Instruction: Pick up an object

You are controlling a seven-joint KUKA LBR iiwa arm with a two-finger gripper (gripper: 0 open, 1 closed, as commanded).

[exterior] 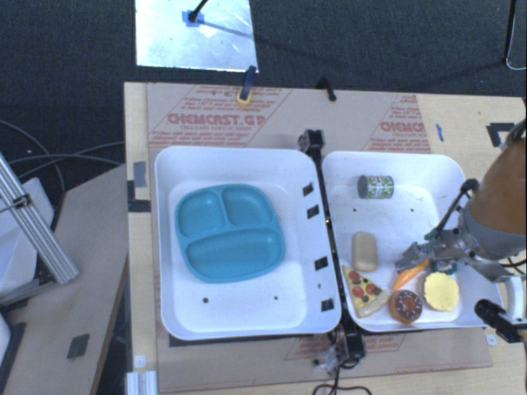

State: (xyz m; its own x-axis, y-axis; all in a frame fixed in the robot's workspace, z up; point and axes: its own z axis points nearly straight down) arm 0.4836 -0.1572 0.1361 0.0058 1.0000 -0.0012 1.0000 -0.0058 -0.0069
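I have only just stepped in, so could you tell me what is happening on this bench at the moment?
A KUKA arm reaches in from the right over the right bin, its gripper low beside a carrot. Nothing is visibly lifted. Around it lie a yellow disc, a doughnut, a pizza slice, a tan block and a small can. The left bin holds a blue divided plate.

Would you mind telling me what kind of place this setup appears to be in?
Most likely a robotics lab test bench: a grey arm reaches over two white bins, toy food such as a pizza slice and donut lies in one, and loose cables trail over dark carpet.
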